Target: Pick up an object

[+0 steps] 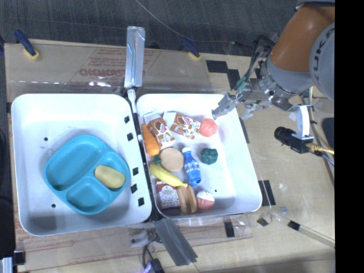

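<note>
Grey arm [296, 56] reaches in frm right, fingers [223, 107] over right bin [247, 175] far edge; finger state unclear.

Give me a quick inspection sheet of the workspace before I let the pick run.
Surface: bench bears left bin and right bin, side by side.
Job's things: right bin holds carrot, banana, blue bottle, red ball, green item, snack packets.
Clutter: blue divided plate with a yellow item in left bin.
Grippers: gripper above right bin's far right corner, holding nothing.
Cables: wires along wrist.
Surroundings: blue clamps at bench's far edge.
</note>
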{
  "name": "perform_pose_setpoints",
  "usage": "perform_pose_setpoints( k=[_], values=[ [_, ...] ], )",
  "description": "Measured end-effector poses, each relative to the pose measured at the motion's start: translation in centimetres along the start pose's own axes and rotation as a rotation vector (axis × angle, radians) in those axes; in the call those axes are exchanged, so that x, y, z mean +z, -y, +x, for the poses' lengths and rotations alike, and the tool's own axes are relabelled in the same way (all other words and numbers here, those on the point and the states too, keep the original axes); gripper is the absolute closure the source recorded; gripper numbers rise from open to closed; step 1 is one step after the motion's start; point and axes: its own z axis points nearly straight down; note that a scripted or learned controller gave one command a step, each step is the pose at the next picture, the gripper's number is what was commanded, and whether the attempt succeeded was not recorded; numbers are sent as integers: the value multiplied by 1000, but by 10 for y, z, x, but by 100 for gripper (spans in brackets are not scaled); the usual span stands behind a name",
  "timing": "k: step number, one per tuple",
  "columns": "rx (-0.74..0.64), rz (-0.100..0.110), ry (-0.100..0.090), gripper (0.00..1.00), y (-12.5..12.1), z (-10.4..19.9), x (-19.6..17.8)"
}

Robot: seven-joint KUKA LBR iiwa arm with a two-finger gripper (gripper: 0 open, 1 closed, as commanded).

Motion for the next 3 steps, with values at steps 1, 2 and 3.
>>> perform_pose_setpoints(
  k=[1, 2, 3],
  values=[
    [-3, -8, 1, 0, 17, 44, 183],
    [-7, -11, 0, 100, 15, 45, 172],
    [-167, -7, 0, 100, -9, 98, 84]
  ],
)
